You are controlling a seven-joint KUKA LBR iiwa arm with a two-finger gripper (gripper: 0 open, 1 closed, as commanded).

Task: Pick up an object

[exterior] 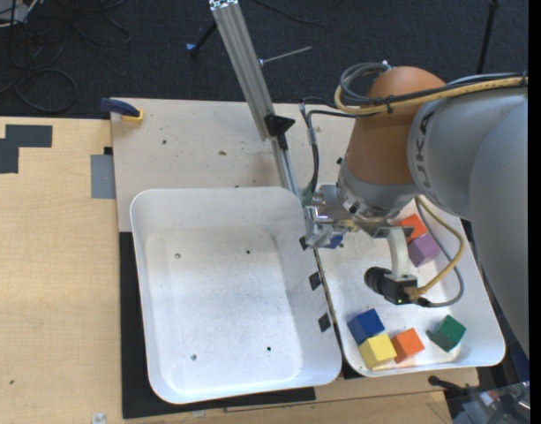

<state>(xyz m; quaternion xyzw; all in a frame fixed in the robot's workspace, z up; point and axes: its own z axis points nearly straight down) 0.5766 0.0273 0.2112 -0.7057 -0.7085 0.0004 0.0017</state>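
Observation:
The right bin (487, 353) holds several small blocks. A blue cube (367, 322), a yellow cube (377, 351), an orange cube (409, 343) and a green cube (447, 332) cluster near its front edge. A purple block (424, 250) and an orange block (413, 226) lie farther back, partly hidden by the arm. My gripper (326, 230) hangs low over the back left corner of the right bin, close to the wall shared with the left bin. The wrist and cables hide much of it.
The left bin (151, 237) sits beside the right one. A slanted aluminium bar (248, 69) rises from behind the bins toward the back. A black cable loop and connector (390, 283) hang from the wrist over the right bin's middle.

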